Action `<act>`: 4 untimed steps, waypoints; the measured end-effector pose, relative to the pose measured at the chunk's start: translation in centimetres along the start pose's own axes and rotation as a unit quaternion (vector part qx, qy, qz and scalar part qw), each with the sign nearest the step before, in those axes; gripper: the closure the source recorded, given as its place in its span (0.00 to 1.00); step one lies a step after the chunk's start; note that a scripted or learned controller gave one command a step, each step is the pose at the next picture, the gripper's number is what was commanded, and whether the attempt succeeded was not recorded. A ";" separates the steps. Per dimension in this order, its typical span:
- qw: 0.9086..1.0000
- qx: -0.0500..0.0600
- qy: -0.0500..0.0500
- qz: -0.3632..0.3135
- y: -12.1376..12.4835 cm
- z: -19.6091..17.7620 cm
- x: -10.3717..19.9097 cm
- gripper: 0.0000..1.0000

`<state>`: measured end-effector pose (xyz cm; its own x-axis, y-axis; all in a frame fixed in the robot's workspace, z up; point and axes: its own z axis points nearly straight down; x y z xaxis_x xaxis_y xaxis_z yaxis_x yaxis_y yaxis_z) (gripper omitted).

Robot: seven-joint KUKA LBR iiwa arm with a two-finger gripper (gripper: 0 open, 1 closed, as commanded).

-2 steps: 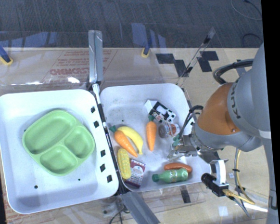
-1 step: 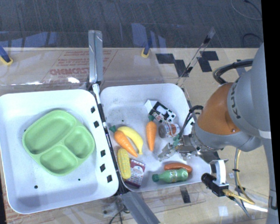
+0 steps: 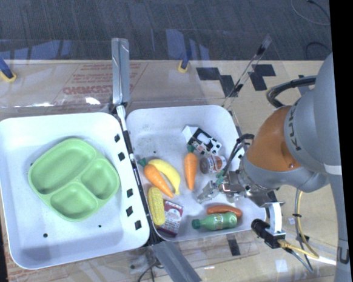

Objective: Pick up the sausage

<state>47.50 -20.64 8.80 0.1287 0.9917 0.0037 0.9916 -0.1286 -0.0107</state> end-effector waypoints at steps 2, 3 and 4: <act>0.998 0.001 -0.001 -0.057 1.6 0.1 10.0 0.00; 1.000 -0.001 -0.001 -0.022 -0.6 -9.4 4.4 0.00; 1.000 -0.001 0.000 -0.013 -0.3 0.0 2.3 0.00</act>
<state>47.54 -18.27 8.80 0.1038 0.9946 0.0030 0.9946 -0.1037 -0.0090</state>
